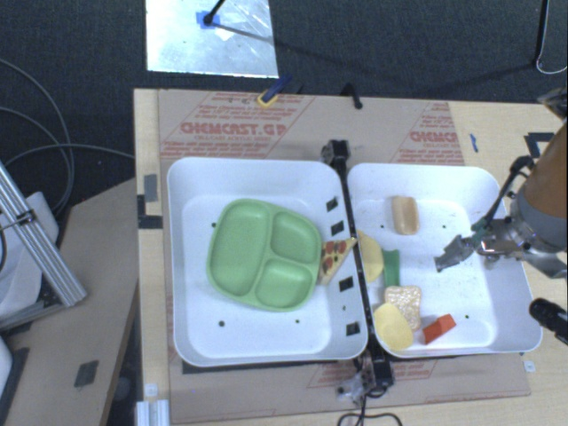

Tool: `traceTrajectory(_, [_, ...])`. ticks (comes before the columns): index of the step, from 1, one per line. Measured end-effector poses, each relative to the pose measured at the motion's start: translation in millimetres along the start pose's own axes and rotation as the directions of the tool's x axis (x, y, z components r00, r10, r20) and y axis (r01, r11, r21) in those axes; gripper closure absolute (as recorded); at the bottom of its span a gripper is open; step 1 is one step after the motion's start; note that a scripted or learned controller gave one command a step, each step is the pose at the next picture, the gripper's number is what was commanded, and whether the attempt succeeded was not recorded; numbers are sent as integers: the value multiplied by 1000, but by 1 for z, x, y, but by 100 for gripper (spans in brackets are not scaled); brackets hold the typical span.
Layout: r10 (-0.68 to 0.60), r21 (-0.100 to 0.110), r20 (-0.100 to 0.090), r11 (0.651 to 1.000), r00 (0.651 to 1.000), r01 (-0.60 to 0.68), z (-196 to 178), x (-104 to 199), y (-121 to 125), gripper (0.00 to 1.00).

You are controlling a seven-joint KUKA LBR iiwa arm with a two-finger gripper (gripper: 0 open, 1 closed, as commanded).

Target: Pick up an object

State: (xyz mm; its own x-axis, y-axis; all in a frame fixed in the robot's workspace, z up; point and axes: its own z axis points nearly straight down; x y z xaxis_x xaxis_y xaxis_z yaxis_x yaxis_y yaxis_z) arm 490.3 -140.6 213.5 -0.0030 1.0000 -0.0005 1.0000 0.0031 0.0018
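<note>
Above right bin (479, 185), gripper (451, 254).

The grey arm (541, 202) reaches in from the right, its gripper (451, 256) held low.

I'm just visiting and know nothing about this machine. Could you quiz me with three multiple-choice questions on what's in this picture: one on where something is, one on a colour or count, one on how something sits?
1. Where is the green tray?
A. In the left bin
B. In the right bin
C. On the floor

2. What colour is the small block near the right bin's front edge?
A. Blue
B. Red
C. Black

3. How does the pizza slice lie?
A. Flat in the middle of the tray
B. Under the tool
C. Against the divider between the bins

Answers: 1 A, the tray sits inside the left bin. 2 B, the block is red. 3 C, the slice rests at the divider, beside the tray. The tool is over the right bin.
</note>
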Motion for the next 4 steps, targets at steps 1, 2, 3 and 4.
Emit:
traceTrajectory(1, [-7, 3, -4, 1000, 1000, 7, 31, 65, 19, 0])
traceTrajectory(2, [-10, 2, -5, 1000, 1000, 10, 23, 146, 5, 0])
traceTrajectory(3, [-2, -2, -2, 1000, 1000, 1, 12, 141, 6, 100])
traceTrajectory(4, [-4, -16, -3, 1000, 1000, 4, -123, 161, -1, 100])
